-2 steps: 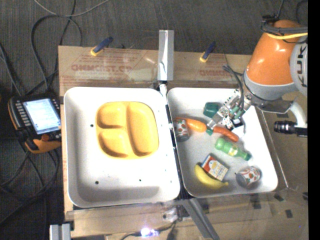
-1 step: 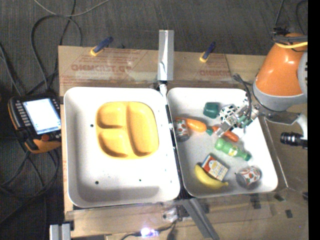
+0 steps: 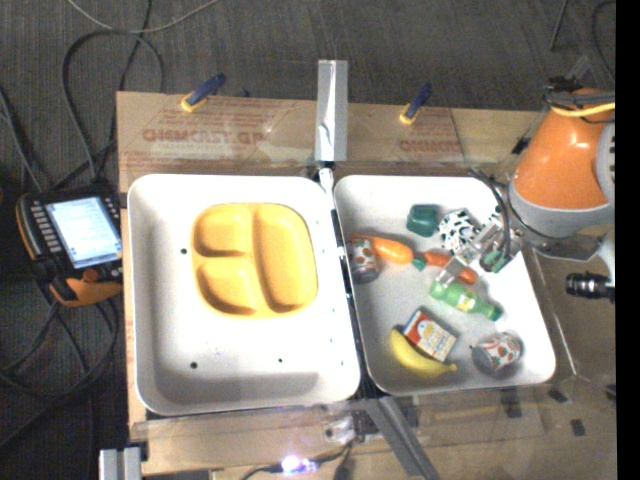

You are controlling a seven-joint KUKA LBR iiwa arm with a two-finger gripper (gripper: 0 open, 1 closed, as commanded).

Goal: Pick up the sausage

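Observation:
The sausage (image 3: 437,260), a short reddish-orange piece, lies in the middle of the right bin (image 3: 540,313), just right of an orange carrot (image 3: 393,252). My gripper (image 3: 489,249) hangs low over the bin's right side, a little to the right of the sausage and beside a black-and-white spotted toy (image 3: 458,230). Nothing shows as held in it. The arm's orange band (image 3: 562,160) rises behind it at the right edge.
The right bin also holds a teal block (image 3: 424,218), a small can (image 3: 362,259), a green bottle (image 3: 466,297), a colourful carton (image 3: 431,335), a banana (image 3: 418,359) and another can (image 3: 497,351). A yellow divided tray (image 3: 256,257) sits in the left bin (image 3: 160,348).

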